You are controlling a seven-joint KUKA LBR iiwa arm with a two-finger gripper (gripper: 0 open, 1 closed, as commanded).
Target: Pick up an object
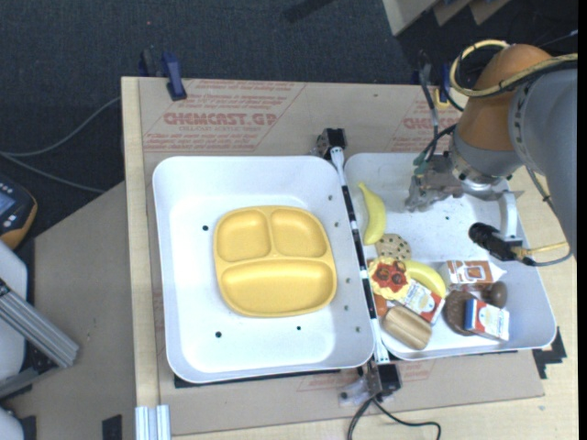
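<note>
In right bin, curved yellow banana

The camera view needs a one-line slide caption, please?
KUKA arm's gripper above right bin of toy food; yellow divided plate in left bin.

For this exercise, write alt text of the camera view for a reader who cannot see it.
A grey robot arm's tool hovers over the far part of the right white bin, which holds toy food including a banana and a cookie. The left white bin holds a yellow divided plate.
</note>
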